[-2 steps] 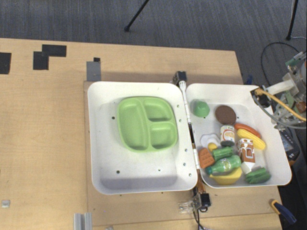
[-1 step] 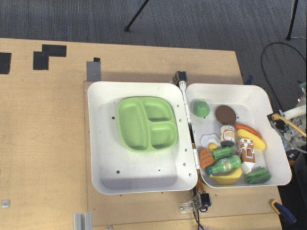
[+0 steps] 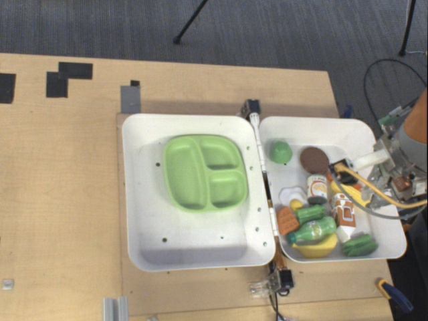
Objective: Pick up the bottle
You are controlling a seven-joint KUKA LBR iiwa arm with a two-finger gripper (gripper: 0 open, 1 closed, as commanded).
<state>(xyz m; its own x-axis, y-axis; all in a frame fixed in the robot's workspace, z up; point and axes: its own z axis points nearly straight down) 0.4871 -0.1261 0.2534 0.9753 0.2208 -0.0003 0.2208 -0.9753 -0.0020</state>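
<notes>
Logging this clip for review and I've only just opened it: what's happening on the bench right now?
A grey robot arm reaches in from the right over the right bin, which is crowded with toy food. The green bottle lies on its side near the front of that bin, against a yellow banana, and nothing is gripping it. The left bin holds a green divided tray. The pick has not yet happened.

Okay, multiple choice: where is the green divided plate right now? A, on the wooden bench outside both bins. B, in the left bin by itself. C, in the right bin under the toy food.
B: the green divided plate lies flat in the left bin, with the toy food piled in the right bin.
</notes>
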